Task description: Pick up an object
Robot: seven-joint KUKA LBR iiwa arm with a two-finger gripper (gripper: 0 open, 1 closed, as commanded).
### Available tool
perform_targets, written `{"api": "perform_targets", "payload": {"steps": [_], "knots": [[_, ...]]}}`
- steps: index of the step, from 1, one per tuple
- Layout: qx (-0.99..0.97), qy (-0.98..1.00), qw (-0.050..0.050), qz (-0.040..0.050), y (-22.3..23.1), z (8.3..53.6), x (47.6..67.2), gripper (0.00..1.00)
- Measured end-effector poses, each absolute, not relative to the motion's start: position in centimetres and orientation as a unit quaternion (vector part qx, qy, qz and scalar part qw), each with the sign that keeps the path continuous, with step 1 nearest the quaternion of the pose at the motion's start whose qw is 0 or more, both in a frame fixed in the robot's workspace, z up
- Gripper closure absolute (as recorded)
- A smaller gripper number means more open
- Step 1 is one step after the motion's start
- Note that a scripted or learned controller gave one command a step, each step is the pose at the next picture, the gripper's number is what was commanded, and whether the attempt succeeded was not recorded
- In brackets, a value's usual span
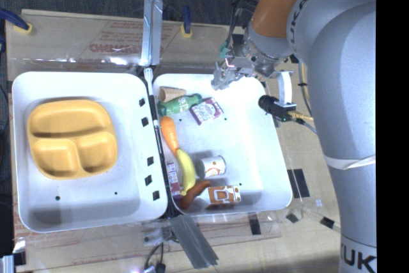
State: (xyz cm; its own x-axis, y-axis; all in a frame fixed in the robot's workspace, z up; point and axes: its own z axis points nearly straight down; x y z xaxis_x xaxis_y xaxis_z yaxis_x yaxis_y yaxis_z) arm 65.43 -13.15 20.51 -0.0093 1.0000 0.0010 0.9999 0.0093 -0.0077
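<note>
Purple snack pouch (206, 112) lies flat in right bin (271, 156), just below tool (225, 77); light, crinkly, prob. slippery. Pinch across its short sides. Can't tell tool's state.

I read this as a robotics lab: two shallow white plastic bins (268, 156) clamped to a taped wooden bench (77, 35), grey industrial arm (339, 73) at three o'clock.

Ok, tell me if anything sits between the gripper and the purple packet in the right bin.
Nothing visible does. The gripper hangs over the back edge of the right bin, and the purple packet lies just in front of it on bare white floor. The green bottle lies beside the packet, off that path.
</note>
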Motion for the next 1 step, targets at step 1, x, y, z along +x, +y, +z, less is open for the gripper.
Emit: {"api": "perform_targets", "payload": {"steps": [1], "knots": [[-0.663, -0.749, 0.003, 0.0023, -7.96, 18.88, 61.42, 0.0]]}}
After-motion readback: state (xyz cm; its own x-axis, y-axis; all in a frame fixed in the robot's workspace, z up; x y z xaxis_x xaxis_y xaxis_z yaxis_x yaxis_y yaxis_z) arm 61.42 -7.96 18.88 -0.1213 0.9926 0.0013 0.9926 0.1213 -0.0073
